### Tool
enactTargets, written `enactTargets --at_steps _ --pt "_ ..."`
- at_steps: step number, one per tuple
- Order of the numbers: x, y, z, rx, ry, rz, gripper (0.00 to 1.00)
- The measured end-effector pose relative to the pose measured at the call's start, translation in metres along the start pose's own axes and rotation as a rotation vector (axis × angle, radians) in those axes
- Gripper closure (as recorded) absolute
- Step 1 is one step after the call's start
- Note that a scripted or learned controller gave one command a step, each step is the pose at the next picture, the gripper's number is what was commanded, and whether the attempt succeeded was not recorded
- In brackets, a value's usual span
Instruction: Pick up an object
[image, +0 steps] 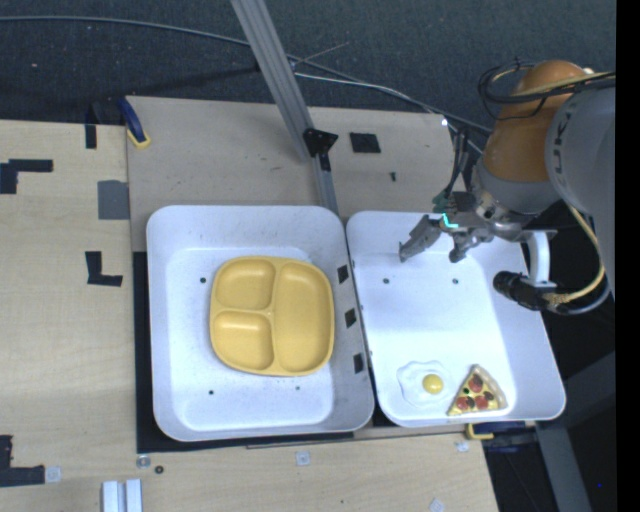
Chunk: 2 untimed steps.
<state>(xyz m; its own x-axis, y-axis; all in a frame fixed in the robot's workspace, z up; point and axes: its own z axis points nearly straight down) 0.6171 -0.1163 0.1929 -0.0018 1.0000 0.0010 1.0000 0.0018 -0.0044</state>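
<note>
My gripper (434, 249) hangs over the far part of the right bin (450, 310), its two dark fingers spread apart with nothing between them. A toy fried egg (424, 381) lies at the near edge of that bin. Right beside it, toward the near right corner, lies a toy pizza slice (477, 391). Both toys sit well in front of the gripper. A yellow divided plate (271, 315) rests in the middle of the left bin (180, 300).
A grey metal post (290, 95) slants up from between the bins at the back. Cables (555, 290) loop off the wrist along the right bin's right edge. Wooden bench surface (60, 330) spreads to the left.
</note>
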Motion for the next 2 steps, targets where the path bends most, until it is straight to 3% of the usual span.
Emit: enactTargets --at_steps 1,2 --pt "0.000 0.001 -0.001 -0.002 0.000 0.000 0.00" --pt "-0.003 0.001 0.063 0.002 -0.002 0.000 0.00"
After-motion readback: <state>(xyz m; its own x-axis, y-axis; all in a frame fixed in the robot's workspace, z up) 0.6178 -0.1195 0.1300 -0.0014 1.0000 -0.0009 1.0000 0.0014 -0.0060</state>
